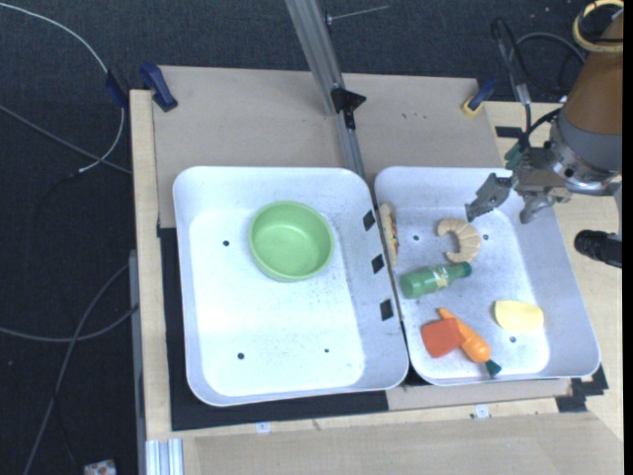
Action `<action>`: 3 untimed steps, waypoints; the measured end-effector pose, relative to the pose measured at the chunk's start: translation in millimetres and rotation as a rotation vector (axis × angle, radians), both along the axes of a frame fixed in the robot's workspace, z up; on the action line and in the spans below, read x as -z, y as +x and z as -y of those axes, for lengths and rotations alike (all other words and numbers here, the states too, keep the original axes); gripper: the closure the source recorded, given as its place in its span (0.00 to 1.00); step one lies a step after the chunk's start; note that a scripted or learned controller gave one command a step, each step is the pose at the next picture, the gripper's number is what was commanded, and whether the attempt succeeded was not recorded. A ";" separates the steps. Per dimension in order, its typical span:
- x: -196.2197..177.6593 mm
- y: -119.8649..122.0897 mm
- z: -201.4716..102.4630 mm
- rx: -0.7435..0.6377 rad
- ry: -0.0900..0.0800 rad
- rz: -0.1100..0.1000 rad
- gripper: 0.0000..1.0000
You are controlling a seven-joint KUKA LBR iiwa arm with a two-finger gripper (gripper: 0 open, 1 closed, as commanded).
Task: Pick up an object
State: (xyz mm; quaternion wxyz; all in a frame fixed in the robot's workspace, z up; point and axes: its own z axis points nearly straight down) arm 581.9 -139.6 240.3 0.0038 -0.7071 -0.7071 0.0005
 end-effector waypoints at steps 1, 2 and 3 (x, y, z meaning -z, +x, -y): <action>57.2 -10.9 -3.6 0.001 0.001 -0.010 0.00; 119.8 -12.2 2.6 0.002 0.002 -0.011 0.00; 136.4 -5.7 1.9 0.000 -0.004 0.021 0.00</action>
